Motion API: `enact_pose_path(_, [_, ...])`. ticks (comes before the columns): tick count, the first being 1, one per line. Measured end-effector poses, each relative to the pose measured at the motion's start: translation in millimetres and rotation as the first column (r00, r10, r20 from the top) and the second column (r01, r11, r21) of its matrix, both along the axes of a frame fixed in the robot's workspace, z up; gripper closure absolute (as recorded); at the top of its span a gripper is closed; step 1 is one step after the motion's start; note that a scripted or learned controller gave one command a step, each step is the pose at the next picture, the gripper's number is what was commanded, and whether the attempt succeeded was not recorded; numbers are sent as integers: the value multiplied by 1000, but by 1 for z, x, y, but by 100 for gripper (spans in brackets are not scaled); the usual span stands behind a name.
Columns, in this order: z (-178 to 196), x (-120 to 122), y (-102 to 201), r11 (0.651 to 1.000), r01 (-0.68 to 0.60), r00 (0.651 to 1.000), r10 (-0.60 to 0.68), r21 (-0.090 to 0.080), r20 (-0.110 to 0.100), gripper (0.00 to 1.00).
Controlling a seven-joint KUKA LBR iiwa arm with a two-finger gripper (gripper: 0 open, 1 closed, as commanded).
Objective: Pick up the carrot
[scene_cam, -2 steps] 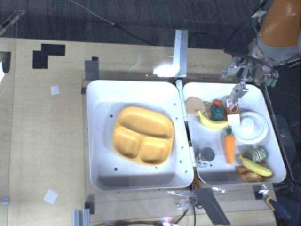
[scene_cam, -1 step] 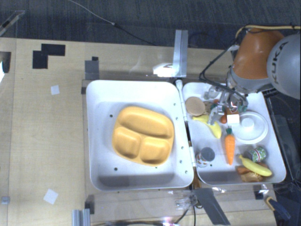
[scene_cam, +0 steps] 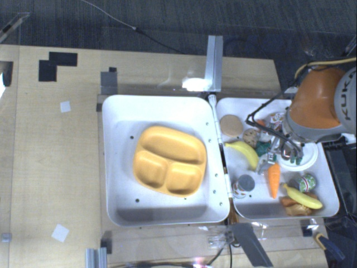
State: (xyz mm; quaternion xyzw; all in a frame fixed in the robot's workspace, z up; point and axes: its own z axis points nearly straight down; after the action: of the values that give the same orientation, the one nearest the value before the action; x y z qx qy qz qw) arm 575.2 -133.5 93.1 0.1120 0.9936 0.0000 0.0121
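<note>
My fingers are lost in wrist clutter; can't tell if they're spread or closed. My gripper (scene_cam: pixel 271 159) hangs over the right white bin (scene_cam: pixel 329 205), just above the top of the tapered orange carrot (scene_cam: pixel 274 180), which lies free on the bin floor. Nearest the camera: a yellow banana (scene_cam: pixel 304 197) at the front edge, a small grey round can (scene_cam: pixel 244 183) left of the carrot. A 2nd banana (scene_cam: pixel 247 152) and tan disc (scene_cam: pixel 231 125) sit farther back. The left white bin (scene_cam: pixel 117 149) holds a yellow 3-compartment plastic tray (scene_cam: pixel 169 160).

Orange carrot (scene_cam: pixel 274 179), yellow bananas (scene_cam: pixel 246 152), yellow tray (scene_cam: pixel 169 160), white bins (scene_cam: pixel 120 127), possibly green-patterned ball (scene_cam: pixel 307 182).
</note>
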Motion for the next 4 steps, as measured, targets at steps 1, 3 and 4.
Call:
enact_pose_path(1, [15,6,1,1000,-6,1000,6,-5,19,100])
enact_pose_path(3, [94,-59,88,998,-65,998,65,3,-11,100])
enact_pose_path(4, [92,-71,101,938,-347,938,347,0,-16,100])
